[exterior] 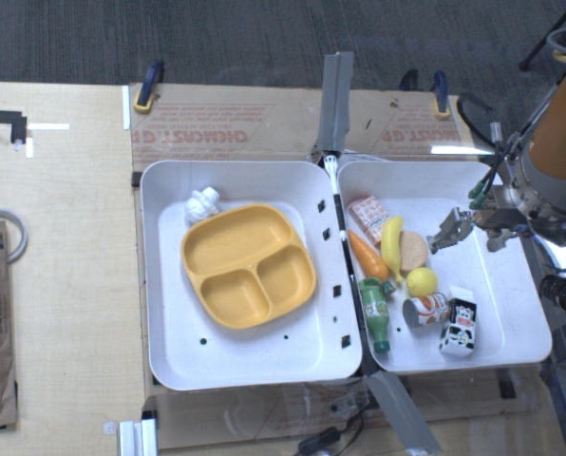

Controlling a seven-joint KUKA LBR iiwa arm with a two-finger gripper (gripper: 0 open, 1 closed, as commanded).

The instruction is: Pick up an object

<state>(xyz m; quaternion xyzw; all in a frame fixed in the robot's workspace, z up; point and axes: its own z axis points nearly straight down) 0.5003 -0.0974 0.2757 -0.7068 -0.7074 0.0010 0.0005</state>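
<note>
The worktop [65, 255] bears two white bins [169, 350], left of and below the jaws, on cardboard [235, 126].

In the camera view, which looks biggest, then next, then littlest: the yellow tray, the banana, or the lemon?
1. Yellow tray, by far the largest.
2. Banana.
3. Lemon, the smallest.

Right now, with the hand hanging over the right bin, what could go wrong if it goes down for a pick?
1. The banana, carrot, lemon and green bottle lie packed together, so the hand may knock a neighbour or grab two things.
2. The lemon is round and could roll away.
3. The bottle sits against the bin's left wall, leaving little room there.
</note>
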